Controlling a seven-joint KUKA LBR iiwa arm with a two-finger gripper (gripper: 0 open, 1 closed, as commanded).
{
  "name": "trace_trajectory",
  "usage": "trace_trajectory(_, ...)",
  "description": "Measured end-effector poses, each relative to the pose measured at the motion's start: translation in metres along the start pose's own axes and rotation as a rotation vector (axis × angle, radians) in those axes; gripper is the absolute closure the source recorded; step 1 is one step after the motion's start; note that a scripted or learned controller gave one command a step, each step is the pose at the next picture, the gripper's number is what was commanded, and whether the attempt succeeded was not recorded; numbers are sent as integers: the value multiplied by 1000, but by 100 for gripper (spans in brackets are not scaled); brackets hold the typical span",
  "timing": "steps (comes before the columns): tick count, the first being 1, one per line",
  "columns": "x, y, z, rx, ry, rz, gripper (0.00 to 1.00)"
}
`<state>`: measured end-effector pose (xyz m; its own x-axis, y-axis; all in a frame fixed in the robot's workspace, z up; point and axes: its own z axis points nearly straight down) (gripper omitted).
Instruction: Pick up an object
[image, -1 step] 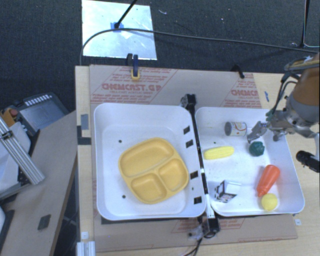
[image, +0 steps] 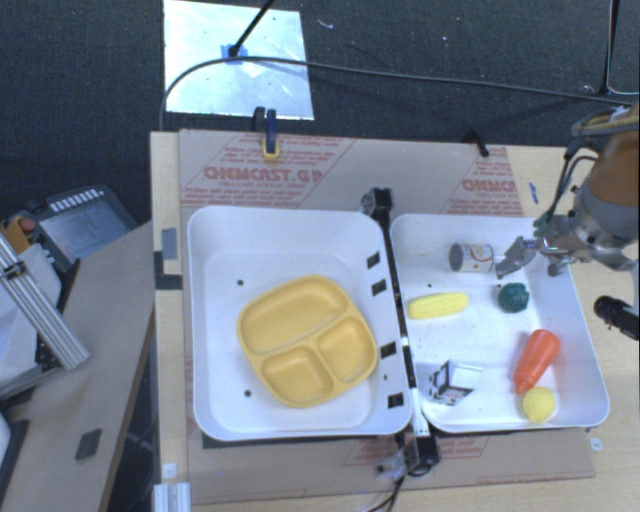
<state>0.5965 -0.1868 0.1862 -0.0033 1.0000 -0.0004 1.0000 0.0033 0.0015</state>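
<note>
Fingers (image: 527, 256) look spread a bit with nothing between them, hanging over the right bin's (image: 590, 340) upper part. Closest thing is the little can (image: 470, 257), just to their left in the view, lying on its side, long axis pointing at them. Green lump (image: 514, 296) sits just below. I'd guess the can's easiest.

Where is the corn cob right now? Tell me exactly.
The corn cob lies in the right bin, near its left wall, below the small can and left of the green object.
</note>
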Motion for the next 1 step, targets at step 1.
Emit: trace_trajectory(1,1,-9,47,4,1,2,0)
